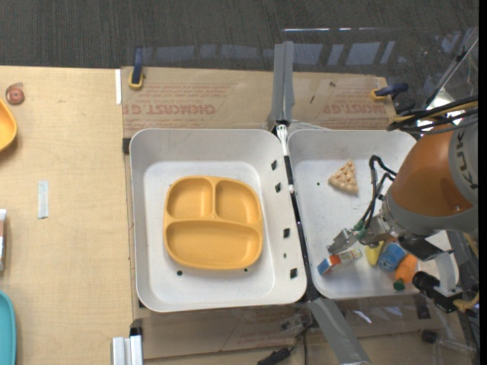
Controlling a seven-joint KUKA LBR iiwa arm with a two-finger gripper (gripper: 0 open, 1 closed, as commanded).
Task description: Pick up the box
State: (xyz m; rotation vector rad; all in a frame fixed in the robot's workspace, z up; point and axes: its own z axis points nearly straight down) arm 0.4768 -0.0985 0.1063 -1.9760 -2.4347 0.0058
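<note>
At lower right, the pincer (pixel 346 242) is lowered just above the box (pixel 340 260); its spread cannot be told, nothing is lifted yet.

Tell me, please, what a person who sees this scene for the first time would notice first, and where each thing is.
The orange divided plate draws the eye first, lying in the middle of the left bin. Next comes the arm's orange band, hanging over the right bin, with the gripper low beside a small box and other small colourful items near the front. A waffle-like wedge lies apart, toward that bin's back.
</note>
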